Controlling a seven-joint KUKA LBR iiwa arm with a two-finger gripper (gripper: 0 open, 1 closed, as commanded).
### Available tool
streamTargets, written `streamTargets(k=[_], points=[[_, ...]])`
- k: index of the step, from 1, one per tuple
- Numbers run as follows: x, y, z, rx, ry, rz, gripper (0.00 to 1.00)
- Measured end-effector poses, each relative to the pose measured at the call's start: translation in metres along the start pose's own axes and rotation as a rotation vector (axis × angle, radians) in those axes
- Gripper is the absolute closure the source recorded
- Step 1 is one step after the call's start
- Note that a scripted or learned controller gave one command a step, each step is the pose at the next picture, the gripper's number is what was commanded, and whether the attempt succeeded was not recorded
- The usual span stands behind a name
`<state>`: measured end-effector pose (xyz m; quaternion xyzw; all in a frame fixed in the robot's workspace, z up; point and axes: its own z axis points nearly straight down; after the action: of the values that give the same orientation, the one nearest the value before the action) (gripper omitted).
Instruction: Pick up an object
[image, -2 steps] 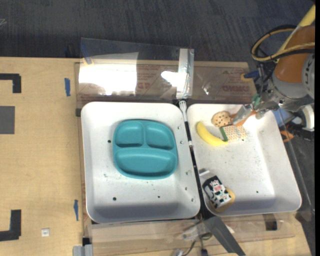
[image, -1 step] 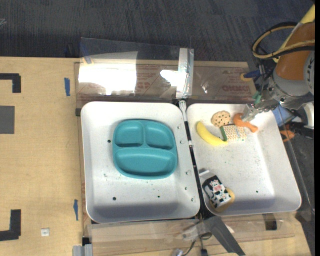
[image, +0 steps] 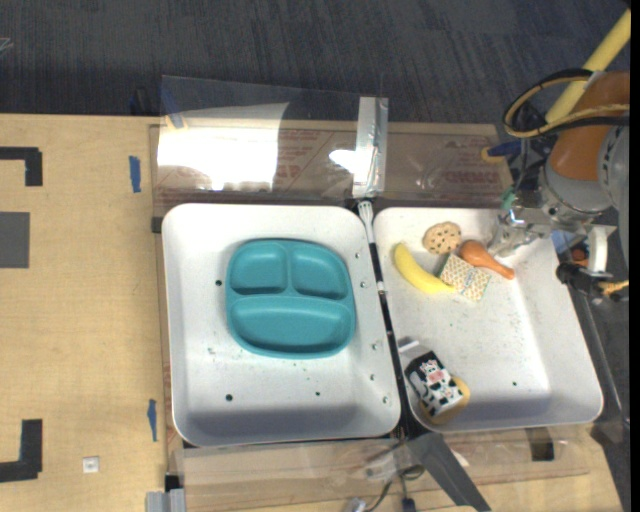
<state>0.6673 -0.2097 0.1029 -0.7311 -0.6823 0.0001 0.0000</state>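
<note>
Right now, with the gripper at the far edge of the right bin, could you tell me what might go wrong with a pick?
The orange carrot-shaped toy, yellow banana, round speckled cookie and checkered packet lie bunched together, so the gripper may nudge a neighbour or catch two. The carrot sits near the right white bin's far wall, which could block a finger.

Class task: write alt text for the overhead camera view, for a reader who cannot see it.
A robot arm's claw hangs over the far corner of the right bin, beside a carrot, cookie, banana and a small patterned block. A black-and-white toy lies near its front edge; the left bin holds a teal divided plate.
</note>
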Motion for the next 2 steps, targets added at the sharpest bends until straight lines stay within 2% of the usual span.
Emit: streamTargets(k=[1, 2], points=[[0.041, -0.002, -0.018, 0.0, 0.001, 0.371, 1.0], [0.075, -0.012, -0.005, 0.004, 0.0, 1.146, 1.0]])
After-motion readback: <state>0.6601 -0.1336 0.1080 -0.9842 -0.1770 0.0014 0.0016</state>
